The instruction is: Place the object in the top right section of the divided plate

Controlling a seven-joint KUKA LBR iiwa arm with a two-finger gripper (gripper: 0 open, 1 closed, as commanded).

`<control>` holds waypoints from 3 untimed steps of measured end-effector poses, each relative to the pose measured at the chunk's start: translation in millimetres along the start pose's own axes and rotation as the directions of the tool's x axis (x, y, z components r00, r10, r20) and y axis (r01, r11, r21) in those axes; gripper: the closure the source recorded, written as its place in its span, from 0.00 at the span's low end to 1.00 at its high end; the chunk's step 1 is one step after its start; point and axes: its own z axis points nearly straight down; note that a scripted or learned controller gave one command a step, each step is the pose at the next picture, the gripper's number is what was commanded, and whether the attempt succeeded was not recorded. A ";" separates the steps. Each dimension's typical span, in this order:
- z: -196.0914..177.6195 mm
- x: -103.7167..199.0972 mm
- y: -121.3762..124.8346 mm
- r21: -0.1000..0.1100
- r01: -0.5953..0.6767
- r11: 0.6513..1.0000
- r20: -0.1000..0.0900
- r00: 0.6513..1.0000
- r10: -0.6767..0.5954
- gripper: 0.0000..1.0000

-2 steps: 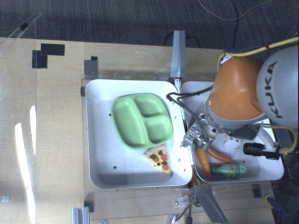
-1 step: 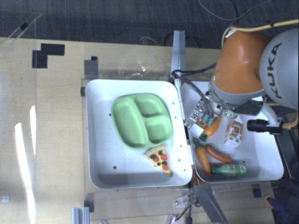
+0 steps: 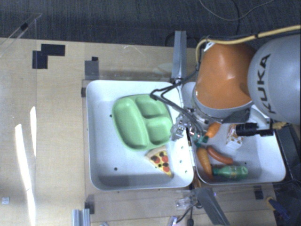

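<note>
A light green divided plate lies tilted in the left white bin, with one large section and two smaller ones on its right side. A toy pizza slice rests on the bin floor just below the plate. My gripper hangs low at the plate's right edge, near the wall between the two bins. The big orange band and the grey wrist cover much of it. I see nothing clearly held in it.
The right bin holds a carrot, a sausage, a green bottle, a second small carrot and a white carton. Black cables run from the arm over the plate's top right.
</note>
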 end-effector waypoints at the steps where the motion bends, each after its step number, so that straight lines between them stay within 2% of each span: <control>1: 22.8 52.0 76.9 0.001 0.027 1.000 -0.003 1.000 -0.027 1.00; 2: 121.1 50.2 79.6 -0.008 -0.132 0.991 0.003 0.991 0.132 1.00; 3: 119.9 34.0 67.0 -0.013 0.145 0.989 -0.005 0.989 -0.145 1.00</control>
